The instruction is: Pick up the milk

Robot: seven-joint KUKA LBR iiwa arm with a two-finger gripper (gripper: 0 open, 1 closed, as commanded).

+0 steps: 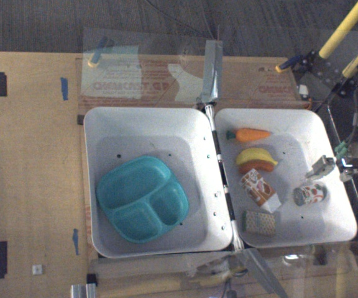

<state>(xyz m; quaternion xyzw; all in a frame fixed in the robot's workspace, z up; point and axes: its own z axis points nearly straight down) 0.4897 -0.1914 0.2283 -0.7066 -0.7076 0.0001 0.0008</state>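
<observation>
Flat speckled sponge [260, 222] below boxy cardboard milk carton [258, 187]; metal claw [325, 165] beside, grip unclear.

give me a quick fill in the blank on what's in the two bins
1. The teal plate lies in the ____ bin.
2. The carrot lies just above the ____.
3. The milk lies between the banana and the ____.

Missing words: left; banana; sponge

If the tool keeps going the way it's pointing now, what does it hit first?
The tool at the right white bin's right side seems to point down-left. Likely first contact: the small round white-and-red can just below it, not the red-and-white milk carton. Depth is unclear.
</observation>
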